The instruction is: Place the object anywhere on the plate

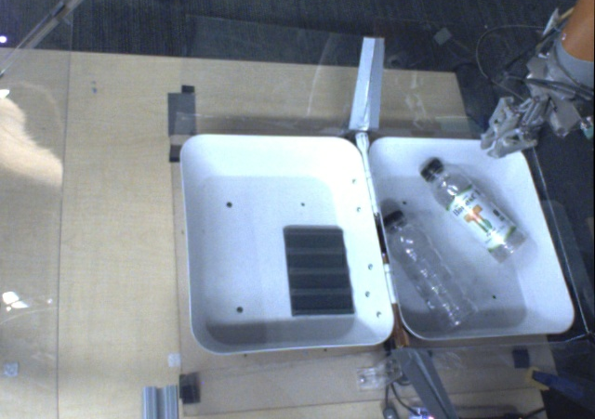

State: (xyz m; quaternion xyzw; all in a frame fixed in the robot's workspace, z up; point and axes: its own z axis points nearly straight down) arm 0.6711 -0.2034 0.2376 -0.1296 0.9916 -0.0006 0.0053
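Holding nothing, gripper (507,134) hovers at right bin (548,301) rim; finger spread: cannot tell. 2 bottles: labelled (471,208), clear (425,264). Plate (318,270) in left bin (209,222), awaiting placement.

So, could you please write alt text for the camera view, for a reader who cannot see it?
Two clear plastic bottles, one labelled and one bare, lie in the right white bin; a dark ribbed plate sits in the left bin. The claw hovers over the right bin's far corner.

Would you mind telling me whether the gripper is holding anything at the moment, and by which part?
Nothing is held: the gripper hangs over the right bin's far corner, apart from both bottles lying inside.
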